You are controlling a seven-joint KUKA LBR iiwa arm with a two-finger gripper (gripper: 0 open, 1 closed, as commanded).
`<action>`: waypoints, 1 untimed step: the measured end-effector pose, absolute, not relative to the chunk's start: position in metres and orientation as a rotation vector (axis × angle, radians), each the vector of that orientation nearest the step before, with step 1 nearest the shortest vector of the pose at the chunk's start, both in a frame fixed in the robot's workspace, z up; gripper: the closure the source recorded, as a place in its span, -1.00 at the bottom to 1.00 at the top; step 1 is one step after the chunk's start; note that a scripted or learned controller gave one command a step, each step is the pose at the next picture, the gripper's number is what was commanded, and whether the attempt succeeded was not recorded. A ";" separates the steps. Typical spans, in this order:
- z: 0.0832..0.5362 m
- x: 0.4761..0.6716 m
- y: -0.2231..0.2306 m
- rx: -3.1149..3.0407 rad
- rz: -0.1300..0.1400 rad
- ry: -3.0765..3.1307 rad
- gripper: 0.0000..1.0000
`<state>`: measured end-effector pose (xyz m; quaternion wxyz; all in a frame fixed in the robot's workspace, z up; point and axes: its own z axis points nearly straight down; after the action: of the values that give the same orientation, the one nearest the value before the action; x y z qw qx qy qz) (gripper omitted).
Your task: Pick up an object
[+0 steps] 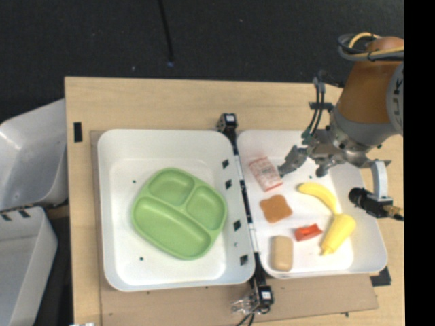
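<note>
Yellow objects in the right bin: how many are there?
2. A banana lies near the gripper; a yellow bottle-like item lies below it, near the bin's front right. The arm may hide more.

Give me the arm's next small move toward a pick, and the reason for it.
Probably a short descent with a slight shift toward the curved yellow banana. The end effector hangs over the right white bin, just above the banana's upper end, and nothing shows between its fingers. The pink-and-white packet lies about as close on the other side, so that is a fair alternative.
</note>
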<state>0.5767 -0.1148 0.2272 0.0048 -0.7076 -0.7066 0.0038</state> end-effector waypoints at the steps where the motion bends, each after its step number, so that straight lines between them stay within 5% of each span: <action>1: 0.234 0.579 -0.115 -2.220 -0.001 -2.223 -1.00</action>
<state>0.5793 -0.1146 0.2343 -0.0002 -0.7066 -0.7077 -0.0002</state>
